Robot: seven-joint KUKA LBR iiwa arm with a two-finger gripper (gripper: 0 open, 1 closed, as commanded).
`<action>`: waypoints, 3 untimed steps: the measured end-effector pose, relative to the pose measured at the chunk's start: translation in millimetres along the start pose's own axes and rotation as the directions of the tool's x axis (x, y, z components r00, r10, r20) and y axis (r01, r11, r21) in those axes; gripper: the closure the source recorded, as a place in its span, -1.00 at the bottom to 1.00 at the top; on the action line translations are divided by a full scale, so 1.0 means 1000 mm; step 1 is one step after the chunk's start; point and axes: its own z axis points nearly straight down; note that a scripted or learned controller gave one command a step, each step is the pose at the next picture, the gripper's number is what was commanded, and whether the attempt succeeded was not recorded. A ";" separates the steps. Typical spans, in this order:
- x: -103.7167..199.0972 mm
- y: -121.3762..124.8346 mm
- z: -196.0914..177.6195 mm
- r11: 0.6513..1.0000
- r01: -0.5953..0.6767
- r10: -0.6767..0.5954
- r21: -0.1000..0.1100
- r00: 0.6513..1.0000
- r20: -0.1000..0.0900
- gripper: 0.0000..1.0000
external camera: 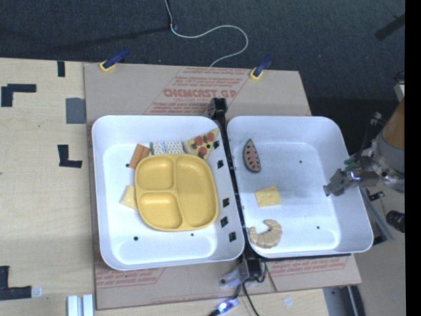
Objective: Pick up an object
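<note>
gripper: at right edge of right bin, over its rim; too small and blurred to tell its state, nothing seen in it
watermelon slice: right bin, upper left, near the divider
cheese piece: right bin, middle, below the watermelon slice, well apart from gripper
croissant: right bin, lower left corner area
yellow divided plate: left bin, centre
small food pieces: left bin, tucked along plate's top edge
cable: on dark floor above bench
</note>
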 end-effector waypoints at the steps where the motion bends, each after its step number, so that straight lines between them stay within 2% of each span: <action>1: 0.001 0.001 -0.033 1.000 0.001 -0.001 -0.001 1.000 0.000 1.00; 3: 0.102 0.075 -0.040 1.000 0.005 -0.005 0.001 1.000 -0.001 1.00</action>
